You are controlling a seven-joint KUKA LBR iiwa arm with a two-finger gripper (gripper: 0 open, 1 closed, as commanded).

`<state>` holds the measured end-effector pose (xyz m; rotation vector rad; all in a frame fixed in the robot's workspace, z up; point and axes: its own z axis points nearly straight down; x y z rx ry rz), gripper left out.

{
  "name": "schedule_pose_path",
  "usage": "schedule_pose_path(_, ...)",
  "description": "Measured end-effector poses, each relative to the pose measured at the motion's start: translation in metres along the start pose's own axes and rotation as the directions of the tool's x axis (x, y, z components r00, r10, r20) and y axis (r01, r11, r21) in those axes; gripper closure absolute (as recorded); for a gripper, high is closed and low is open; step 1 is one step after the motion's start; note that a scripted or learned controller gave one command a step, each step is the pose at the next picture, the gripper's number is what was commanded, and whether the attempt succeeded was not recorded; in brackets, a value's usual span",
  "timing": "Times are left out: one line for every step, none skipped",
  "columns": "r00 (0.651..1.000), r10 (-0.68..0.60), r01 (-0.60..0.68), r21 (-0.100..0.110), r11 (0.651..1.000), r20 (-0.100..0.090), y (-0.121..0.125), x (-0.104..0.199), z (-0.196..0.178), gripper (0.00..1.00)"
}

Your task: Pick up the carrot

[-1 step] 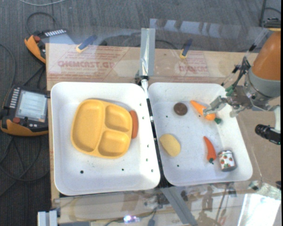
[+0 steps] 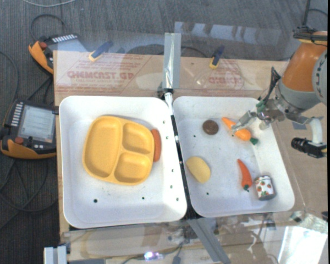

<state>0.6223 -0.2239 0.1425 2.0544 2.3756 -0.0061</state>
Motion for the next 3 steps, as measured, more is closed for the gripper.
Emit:
schedule_pose_path(0.900, -0.436, 0.436, -0.010, 0.900, 0.005, 0.004, 0.001, 0.053, 0.00)
schedule_pose_path(0.900, -0.436, 0.436, -0.017, 0.900, 0.012, 0.006, 0.001, 0.042, 1.00)
schedule_pose_path(0.976, -0.218, 0.218, -0.003, 0.976, -0.002, 0.014, 0.026, -0.060, 1.00)
